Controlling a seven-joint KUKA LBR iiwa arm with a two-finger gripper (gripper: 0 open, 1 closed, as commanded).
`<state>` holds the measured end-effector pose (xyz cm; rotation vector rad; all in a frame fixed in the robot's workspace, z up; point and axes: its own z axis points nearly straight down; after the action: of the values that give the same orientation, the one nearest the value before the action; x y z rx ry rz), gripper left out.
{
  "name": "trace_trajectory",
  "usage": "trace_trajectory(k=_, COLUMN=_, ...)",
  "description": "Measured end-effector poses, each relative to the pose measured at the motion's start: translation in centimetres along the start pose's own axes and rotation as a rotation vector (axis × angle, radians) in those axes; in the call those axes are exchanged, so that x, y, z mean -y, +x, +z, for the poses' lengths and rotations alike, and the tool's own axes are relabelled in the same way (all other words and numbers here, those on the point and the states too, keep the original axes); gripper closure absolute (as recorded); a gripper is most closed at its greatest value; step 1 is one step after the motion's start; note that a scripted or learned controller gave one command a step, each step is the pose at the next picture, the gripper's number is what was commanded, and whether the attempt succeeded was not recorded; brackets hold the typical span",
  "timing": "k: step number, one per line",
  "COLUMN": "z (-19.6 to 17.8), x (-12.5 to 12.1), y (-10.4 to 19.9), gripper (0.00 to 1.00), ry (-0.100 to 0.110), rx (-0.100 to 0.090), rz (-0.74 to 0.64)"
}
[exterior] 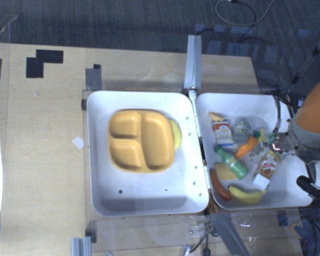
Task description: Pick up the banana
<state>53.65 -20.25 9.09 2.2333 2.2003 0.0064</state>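
The yellow banana (pixel 246 196) lies along the front wall of the right bin (pixel 288 193), its curve opening upward. A red sausage (pixel 220 185) lies against its left end, and a white-and-red packet (pixel 265 171) sits just above its right end. The arm comes in from the right edge, its orange band (pixel 316 111) over the bin's right wall. My gripper (pixel 278 144) hangs over the right part of the bin, up and to the right of the banana and apart from it. Nothing of the banana is between the gripper's parts.
The right bin also holds a green bottle (pixel 232 164), a carrot (pixel 246 146), a small can (pixel 241 128) and a red-and-white carton (pixel 221 132). In the left bin (pixel 144 199) sits a yellow divided tray (pixel 141 140) with a yellow-green thing (pixel 176 134) under its right edge.
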Motion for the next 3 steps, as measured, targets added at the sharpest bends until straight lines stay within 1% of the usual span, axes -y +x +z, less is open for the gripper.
trace_trajectory(k=1, z=-1.2, x=-0.2, y=0.1, gripper=1.0, ry=-0.005, rx=-0.001, rz=-0.001)
trace_trajectory(k=2, z=-11.0, x=-0.9, y=6.9, gripper=1.0, ry=0.003, rx=0.0, rz=0.37)
trace_trajectory(k=3, z=-6.5, x=-2.9, y=5.6, gripper=1.0, ry=0.006, rx=0.001, rz=0.404)
